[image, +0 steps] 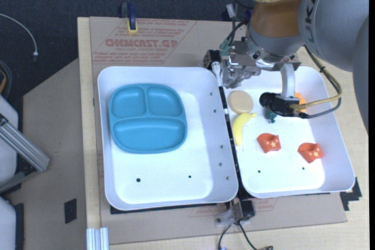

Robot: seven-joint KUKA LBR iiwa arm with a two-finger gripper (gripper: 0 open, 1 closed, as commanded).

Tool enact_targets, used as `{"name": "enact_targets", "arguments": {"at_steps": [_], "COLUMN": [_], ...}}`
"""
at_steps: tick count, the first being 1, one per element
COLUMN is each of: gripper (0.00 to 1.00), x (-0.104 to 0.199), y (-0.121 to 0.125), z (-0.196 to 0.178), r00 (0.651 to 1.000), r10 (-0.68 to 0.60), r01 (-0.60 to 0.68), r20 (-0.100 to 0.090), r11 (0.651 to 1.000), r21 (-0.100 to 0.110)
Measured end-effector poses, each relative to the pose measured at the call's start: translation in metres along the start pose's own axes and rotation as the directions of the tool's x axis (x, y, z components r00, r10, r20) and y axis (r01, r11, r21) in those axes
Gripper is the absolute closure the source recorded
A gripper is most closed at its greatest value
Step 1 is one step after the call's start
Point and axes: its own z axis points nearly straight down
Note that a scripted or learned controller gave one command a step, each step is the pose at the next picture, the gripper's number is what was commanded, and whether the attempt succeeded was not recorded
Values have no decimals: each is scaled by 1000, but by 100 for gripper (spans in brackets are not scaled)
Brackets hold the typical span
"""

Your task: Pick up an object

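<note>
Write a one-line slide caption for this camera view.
KUKA arm's end effector hovers at the right bin's far-left corner near a tan disc and banana; blue divided plate sits in the left bin.

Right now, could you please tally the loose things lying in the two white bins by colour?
Blue: 1, the divided plate in the left bin.
Red: 2, the pieces and in the right bin.
Yellow: 1, the banana in the right bin.
Cream: 1, the round piece in the right bin.
Total: 5
</note>
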Motion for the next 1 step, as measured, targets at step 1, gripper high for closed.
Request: {"name": "enact_targets", "arguments": {"at_steps": [1], "gripper": [100], "x": [43], "y": [-8], "z": [4], "r00": [1000], "r10": [1], "r01": [-1], "r20": [1], "r11": [1000], "r21": [3]}}
